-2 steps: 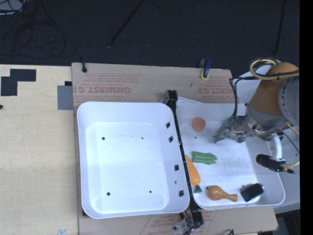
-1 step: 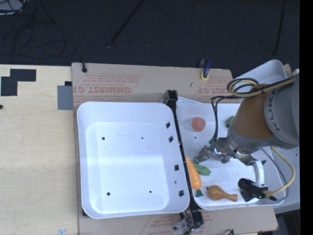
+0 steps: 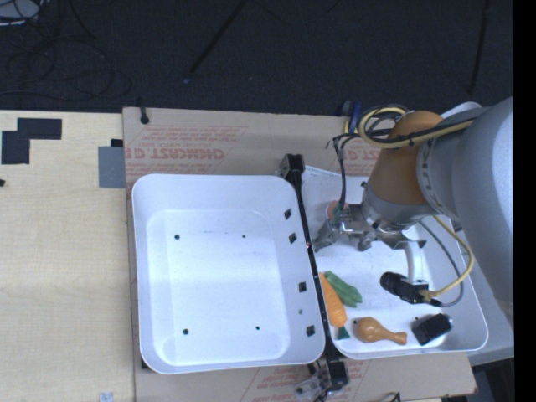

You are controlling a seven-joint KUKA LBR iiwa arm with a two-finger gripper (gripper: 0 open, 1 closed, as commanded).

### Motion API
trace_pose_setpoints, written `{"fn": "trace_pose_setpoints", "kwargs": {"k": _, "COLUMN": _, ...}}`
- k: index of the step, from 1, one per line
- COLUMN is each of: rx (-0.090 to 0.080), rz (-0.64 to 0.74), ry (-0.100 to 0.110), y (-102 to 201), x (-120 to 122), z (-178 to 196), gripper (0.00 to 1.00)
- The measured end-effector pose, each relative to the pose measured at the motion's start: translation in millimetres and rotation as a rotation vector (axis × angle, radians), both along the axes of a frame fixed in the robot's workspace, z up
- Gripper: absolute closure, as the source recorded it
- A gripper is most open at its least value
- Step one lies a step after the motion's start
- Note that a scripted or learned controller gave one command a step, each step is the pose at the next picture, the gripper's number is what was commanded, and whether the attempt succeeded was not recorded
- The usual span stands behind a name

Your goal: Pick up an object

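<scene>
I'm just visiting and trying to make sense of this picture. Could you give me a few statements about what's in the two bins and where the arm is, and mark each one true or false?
1. The orange carrot lies in the right bin. True.
2. The left bin is piled with toys. False: the toys seen here all lie in the right bin.
3. The gripper is over the right bin, near the divide between the bins. True.
4. A green item lies beside the carrot. True.
5. The tan pear-shaped toy sits at the far end of the right bin. False: it is near the bin's front edge, beside a black object.
</scene>
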State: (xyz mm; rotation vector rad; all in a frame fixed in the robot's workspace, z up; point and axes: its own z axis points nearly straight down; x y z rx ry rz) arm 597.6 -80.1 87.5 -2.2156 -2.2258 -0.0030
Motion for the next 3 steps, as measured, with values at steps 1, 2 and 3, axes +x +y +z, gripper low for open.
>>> {"fn": "trace_pose_setpoints", "kwargs": {"k": 1, "rx": 0.002, "rz": -0.006, "ry": 0.003, "y": 31.0, "x": -118.6, "z": 104.8, "gripper": 0.0}}
{"fn": "trace_pose_setpoints", "kwargs": {"k": 2, "rx": 0.0, "rz": 0.001, "ry": 0.0, "y": 87.6, "x": -42.5, "z": 99.5, "gripper": 0.0}}
{"fn": "trace_pose_setpoints", "kwargs": {"k": 3, "rx": -0.001, "rz": -0.003, "ry": 0.008, "y": 83.9, "x": -45.5, "z": 108.6, "gripper": 1.0}}
